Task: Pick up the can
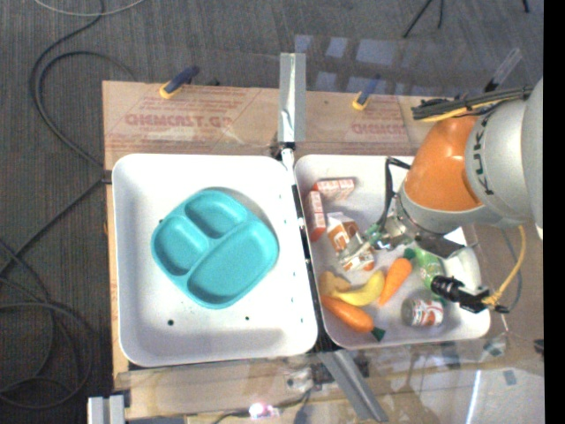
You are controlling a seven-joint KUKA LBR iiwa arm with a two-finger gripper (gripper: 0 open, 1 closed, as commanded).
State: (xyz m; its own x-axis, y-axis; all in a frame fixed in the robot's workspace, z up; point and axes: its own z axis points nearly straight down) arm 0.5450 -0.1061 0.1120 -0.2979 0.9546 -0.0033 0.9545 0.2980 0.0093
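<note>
The can (424,313), silver with a red label, lies on its side near the front right corner of the right bin (394,168). My gripper (381,235) hangs below the orange wrist band over the middle of that bin, above a cluster of small cartons. It is up and to the left of the can and well apart from it. The arm's body hides part of the bin's right side.
The right bin also holds a banana (357,291), two carrots (395,278) (349,314), red-and-white cartons (335,186) (341,234) and a green item (428,261). A black fitting (459,290) with a yellow cable sits just above the can. The left bin holds a teal divided plate (214,247).
</note>
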